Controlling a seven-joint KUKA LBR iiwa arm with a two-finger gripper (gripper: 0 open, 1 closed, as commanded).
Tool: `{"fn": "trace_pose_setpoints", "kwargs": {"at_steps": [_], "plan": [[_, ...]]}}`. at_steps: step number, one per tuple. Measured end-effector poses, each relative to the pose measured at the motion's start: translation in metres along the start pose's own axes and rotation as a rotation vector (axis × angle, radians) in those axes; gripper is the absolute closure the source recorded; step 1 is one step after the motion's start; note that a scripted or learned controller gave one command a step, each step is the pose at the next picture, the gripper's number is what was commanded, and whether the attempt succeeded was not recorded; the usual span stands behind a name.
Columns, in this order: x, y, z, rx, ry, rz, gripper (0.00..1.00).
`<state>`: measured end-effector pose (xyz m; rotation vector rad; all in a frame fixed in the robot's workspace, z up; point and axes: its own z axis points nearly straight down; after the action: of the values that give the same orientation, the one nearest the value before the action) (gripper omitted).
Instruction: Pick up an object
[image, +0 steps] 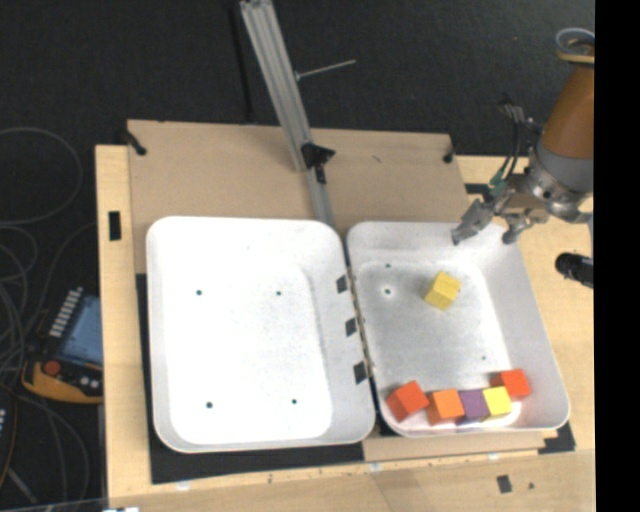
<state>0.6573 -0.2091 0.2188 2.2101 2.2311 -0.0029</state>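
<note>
A yellow cube lies alone in the upper middle of the right bin. Along that bin's near edge sit several blocks in a row: a red-orange one, an orange one, a purple one, a yellow one and a small orange-red one. My gripper hangs over the bin's far right corner, above and to the right of the yellow cube, fingers spread open with nothing between them.
The left bin sits beside the right one, joined by dark clips. A slanted metal pole rises behind the bins. Cables and a handheld pendant lie off the bench at left.
</note>
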Motion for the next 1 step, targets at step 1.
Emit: {"fn": "trace_pose_setpoints", "kwargs": {"at_steps": [1], "plan": [[0.0051,-0.0334,0.1231,-0.002,0.003,0.010,0.00]]}}
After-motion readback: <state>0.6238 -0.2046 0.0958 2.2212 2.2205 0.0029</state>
